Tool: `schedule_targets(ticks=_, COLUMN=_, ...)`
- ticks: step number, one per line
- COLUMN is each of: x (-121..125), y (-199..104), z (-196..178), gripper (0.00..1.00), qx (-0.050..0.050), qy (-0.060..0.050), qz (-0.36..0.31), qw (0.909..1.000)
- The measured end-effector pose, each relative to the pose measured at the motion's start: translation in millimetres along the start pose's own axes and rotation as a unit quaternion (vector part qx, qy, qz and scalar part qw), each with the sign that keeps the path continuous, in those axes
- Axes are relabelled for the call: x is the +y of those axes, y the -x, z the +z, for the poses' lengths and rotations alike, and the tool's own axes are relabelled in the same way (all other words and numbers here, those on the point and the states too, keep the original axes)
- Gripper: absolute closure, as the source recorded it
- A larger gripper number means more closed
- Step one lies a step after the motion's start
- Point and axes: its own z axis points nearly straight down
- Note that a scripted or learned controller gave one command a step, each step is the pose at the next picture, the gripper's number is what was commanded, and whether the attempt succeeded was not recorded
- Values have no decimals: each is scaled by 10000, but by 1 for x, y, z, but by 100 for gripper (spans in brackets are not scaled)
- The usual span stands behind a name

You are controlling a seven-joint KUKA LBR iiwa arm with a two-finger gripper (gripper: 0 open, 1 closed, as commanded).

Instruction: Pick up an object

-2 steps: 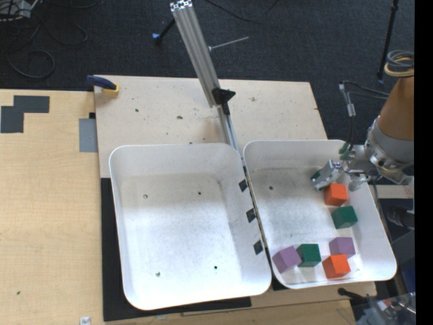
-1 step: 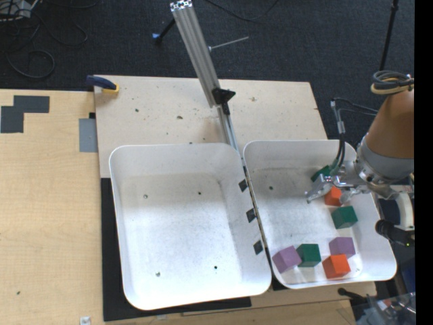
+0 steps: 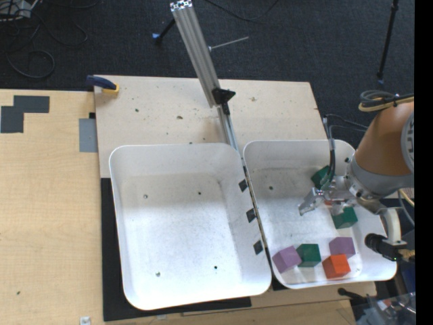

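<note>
My gripper [image 3: 325, 199] hangs over the middle of the right bin [image 3: 284, 161], reaching in from the right on the grey arm with its orange band. A dark green block [image 3: 320, 177] lies just behind the gripper, and another green block [image 3: 346, 217] just in front of it to the right. I cannot make out whether either one touches the gripper. Along the bin's front edge sit a purple cube [image 3: 287, 258], a green cube [image 3: 309, 254], a second purple cube [image 3: 342, 246] and an orange cube [image 3: 336, 267].
The left bin [image 3: 135, 181] adjoins the right one along a shared wall with black clips [image 3: 250, 214]. A slanted aluminium post [image 3: 199, 53] rises behind the bins. A black cable [image 3: 331, 151] hangs beside the arm.
</note>
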Motion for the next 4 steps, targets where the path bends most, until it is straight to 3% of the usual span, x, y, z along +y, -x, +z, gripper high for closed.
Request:
schedule_targets(ticks=1, x=1, y=2, z=-13, gripper=100, qx=-8, qy=25, qz=39, qw=10000)
schedule_targets(ticks=3, x=-2, y=3, z=-122, gripper=100, qx=-17, qy=60, qz=-12, qw=10000)
schedule_targets(ticks=4, x=-2, y=3, z=-138, gripper=100, qx=-12, qy=46, qz=-17, qw=10000)
